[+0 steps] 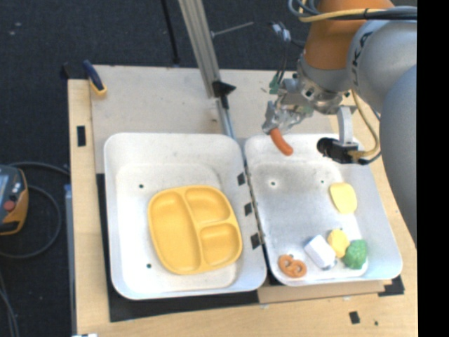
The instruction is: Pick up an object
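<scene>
My gripper [279,126] hangs over the far left corner of the right bin [298,188]. An orange-red sausage [281,143] sticks out from between its fingers, tilted, its lower end just above the bin's rim; the gripper is shut on it. On the right bin's floor lie a pale yellow piece [343,197], a small yellow item [338,241], a white block [320,251], a green broccoli piece [356,253] and an orange pretzel [292,266], all near the front right.
The left bin [126,167] holds a yellow divided plate [195,228]. A slanted aluminium post [203,48] rises behind the bins, close to the left of the gripper. A blue and yellow clamp [95,78] sits at the bench's far left corner.
</scene>
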Robot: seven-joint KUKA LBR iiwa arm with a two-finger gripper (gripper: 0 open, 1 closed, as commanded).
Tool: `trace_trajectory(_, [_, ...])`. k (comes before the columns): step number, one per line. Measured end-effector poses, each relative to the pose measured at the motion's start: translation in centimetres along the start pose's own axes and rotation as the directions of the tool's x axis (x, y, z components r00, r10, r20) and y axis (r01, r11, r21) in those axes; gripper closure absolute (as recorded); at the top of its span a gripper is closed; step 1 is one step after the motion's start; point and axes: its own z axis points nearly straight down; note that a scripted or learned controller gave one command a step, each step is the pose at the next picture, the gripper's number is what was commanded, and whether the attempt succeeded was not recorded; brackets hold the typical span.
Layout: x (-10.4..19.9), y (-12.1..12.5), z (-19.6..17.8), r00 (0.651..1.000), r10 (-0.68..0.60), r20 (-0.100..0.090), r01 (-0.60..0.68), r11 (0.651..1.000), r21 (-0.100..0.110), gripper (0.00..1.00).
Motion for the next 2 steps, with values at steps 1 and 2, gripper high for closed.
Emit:
trace_trajectory(1, [5.0, 0.7, 1.2, 1.0, 0.001, 0.0, -0.001, 1.0, 0.004, 1.0])
trace_trajectory(2, [10.2, -0.1, 1.3, 1.0, 0.001, -0.001, -0.001, 1.0, 0.004, 1.0])
